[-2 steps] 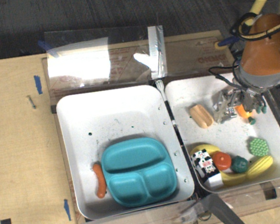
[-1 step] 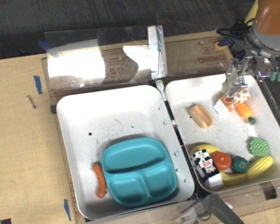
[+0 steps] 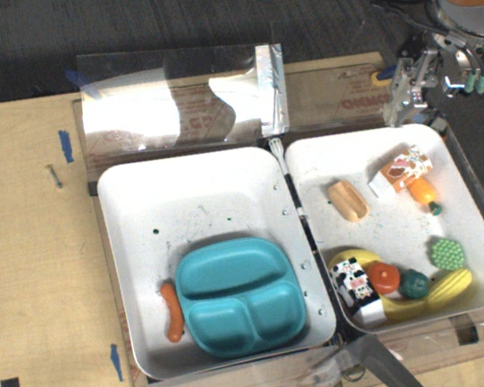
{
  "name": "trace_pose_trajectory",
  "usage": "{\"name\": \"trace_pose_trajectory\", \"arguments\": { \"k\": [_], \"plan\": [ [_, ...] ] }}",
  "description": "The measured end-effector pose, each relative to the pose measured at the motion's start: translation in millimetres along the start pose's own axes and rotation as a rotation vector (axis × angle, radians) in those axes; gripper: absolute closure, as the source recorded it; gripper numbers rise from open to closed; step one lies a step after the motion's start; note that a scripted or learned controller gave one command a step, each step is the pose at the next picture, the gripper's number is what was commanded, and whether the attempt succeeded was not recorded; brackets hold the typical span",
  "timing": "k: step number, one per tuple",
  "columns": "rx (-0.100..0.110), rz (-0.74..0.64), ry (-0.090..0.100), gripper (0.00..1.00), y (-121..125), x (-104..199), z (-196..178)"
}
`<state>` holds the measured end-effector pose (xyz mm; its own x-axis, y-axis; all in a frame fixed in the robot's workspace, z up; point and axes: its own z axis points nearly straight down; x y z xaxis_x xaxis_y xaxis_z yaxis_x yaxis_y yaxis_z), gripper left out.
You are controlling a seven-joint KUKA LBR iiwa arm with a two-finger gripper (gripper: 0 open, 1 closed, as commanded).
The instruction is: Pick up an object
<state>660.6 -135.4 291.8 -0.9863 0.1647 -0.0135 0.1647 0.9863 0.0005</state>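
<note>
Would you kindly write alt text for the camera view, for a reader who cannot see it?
Two shallow white bins sit side by side: the left bin holds a teal divided tray with an orange sausage-shaped toy beside it, while the right bin holds a scatter of small toy foods. The gripper hovers beyond the right bin's far corner.

Tan wooden bench (image 3: 26,268) with black corner marks and blue tape strips, bearing two shallow white plastic bins, left bin (image 3: 126,206), right bin (image 3: 483,223), touching side by side.

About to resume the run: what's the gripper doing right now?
Gripper: above the far right corner of the right white bin, nothing seen in it; open or closed cannot be told.
</note>
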Motion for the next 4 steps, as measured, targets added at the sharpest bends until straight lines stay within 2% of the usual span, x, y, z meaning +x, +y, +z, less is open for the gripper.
{"name": "trace_pose_trajectory", "arguments": {
  "k": [1, 2, 3, 4],
  "plan": [
    [-0.001, -0.007, 0.010, 1.00, 33, 19, -1],
    [0.000, 0.057, 0.011, 1.00, 57, 27, 6],
    [-0.001, 0.079, 0.003, 1.00, 57, 17, -7],
    [0.000, 0.153, 0.003, 1.00, 60, 13, -14]
  ]
}}
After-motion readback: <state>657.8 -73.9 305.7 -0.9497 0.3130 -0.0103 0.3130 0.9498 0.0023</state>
